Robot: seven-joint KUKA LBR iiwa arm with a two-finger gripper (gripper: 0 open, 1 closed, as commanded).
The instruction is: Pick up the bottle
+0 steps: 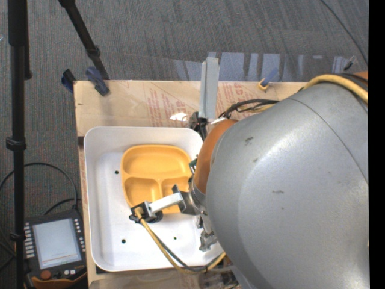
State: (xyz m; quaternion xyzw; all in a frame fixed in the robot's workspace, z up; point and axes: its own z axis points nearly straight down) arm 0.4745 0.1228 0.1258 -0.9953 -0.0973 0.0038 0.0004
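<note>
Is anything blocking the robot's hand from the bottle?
Cannot tell. The grey arm hides whatever lies beneath it. In the left white bin, a yellow tray lies just left of the gripper.

The tray (150, 164) is yellow, the bin (103, 233) white

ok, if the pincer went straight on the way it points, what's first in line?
Likely bare floor of the white bin, beside the yellow divided tray. The arm hides much of the pincer, so depth's unclear.
</note>
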